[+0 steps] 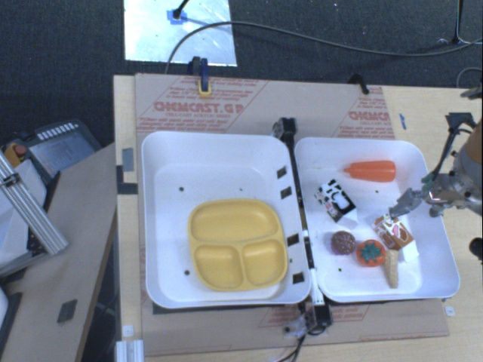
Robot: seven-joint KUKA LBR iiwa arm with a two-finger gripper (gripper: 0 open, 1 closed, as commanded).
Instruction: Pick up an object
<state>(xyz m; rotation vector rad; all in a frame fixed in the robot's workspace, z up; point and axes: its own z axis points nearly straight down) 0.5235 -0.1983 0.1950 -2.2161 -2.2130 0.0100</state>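
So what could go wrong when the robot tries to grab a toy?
The pincer hangs over a crowded corner. The house toy, tomato, cone and brown ball sit packed together, so it might nudge a neighbour or pinch two together. The house toy is also tilted, so it could slip out.

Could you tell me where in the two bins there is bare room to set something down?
Left white bin: bare floor behind the yellow divided tray. Right white bin: bare near its back-left corner, left of the orange carrot. Crowded at front right, around the claw.
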